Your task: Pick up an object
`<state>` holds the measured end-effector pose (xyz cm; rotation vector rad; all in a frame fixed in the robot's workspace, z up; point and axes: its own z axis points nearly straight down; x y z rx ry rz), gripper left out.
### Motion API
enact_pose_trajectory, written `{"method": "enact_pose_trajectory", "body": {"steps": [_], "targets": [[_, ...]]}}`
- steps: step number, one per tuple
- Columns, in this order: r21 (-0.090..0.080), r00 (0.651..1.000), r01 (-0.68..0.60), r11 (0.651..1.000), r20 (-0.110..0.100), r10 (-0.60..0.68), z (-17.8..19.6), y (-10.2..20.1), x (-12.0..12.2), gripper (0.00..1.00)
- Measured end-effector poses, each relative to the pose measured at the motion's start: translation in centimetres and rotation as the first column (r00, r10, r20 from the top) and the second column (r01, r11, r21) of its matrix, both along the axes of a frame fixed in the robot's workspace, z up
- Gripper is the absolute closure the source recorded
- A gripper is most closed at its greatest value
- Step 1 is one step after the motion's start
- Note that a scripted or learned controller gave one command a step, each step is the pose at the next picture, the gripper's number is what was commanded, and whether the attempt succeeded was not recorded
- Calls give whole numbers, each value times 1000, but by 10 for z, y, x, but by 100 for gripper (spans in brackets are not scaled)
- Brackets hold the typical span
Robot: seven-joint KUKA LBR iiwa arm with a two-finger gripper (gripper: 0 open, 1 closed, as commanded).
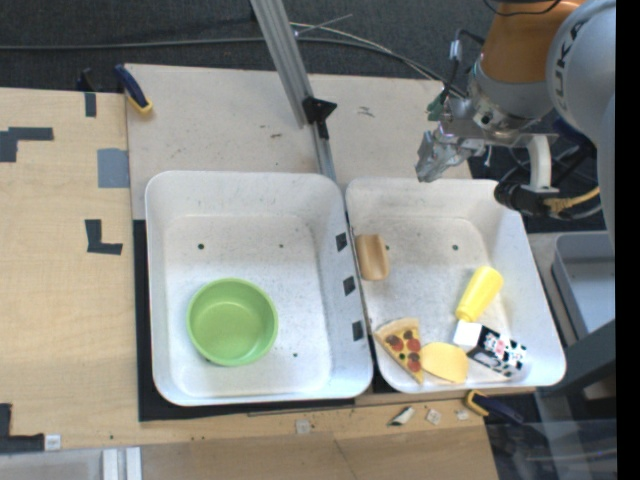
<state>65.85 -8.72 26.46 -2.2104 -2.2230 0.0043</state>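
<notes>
My gripper (432, 163) hangs over the back rim of the right bin (520, 230), with nothing visible between its fingers. In that bin lie a tan bread-like block (372, 256) near the left wall, a yellow cylinder (479, 293), a pizza slice (401, 346), a yellow wedge (445, 361) and a black-and-white toy (496, 348) at the front right. A green bowl (233, 320) sits in the left bin (165, 268). All of these rest well below and in front of the gripper.
A slanted metal pole (290, 63) crosses the bench behind the bins. A blue-and-yellow clamp (133, 88) lies at the back left. Small bits lie on the bench at the front edge by the right bin.
</notes>
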Motion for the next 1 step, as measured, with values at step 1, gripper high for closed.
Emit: {"method": "enact_pose_trajectory", "body": {"steps": [1], "targets": [[0, 1000, -1, 1000, -1, 1, -5, 62, -19, 100]]}}
